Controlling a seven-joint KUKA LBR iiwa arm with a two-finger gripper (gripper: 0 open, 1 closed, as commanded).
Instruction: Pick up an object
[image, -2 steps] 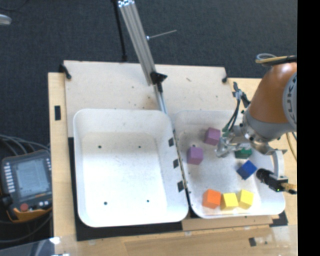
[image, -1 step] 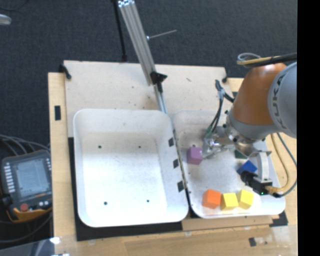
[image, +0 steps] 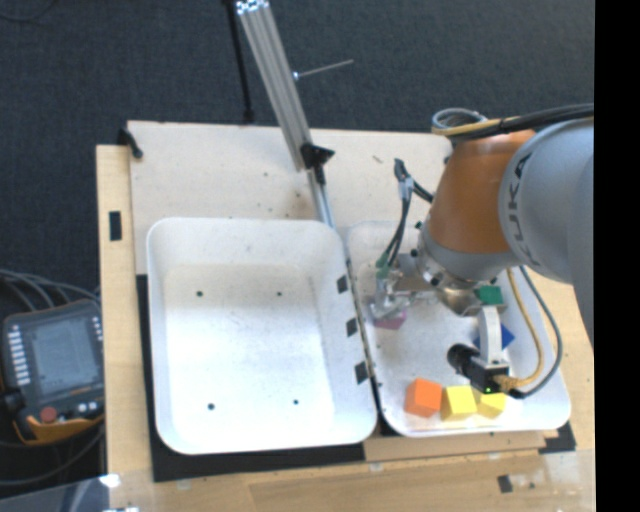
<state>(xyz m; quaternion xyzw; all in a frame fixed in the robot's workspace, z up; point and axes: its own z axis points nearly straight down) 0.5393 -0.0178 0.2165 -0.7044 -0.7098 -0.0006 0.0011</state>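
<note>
My gripper (image: 385, 300) reaches down into the right bin (image: 540, 415) close to its left wall, under the grey and orange arm. A small purple object (image: 392, 320) lies right at the gripper's tip; whether it is gripped is unclear. Along the bin's front edge sit an orange block (image: 423, 397) and two yellow blocks (image: 459, 402) (image: 492, 405). A green piece (image: 489, 295) and a blue piece (image: 506, 338) peek out from beneath the arm on the right.
The left bin (image: 165, 300) lies beside the right one, their walls touching. A slanted aluminium bar (image: 285, 95) rises behind the bins. A teach pendant (image: 55, 360) sits off the bench at the left.
</note>
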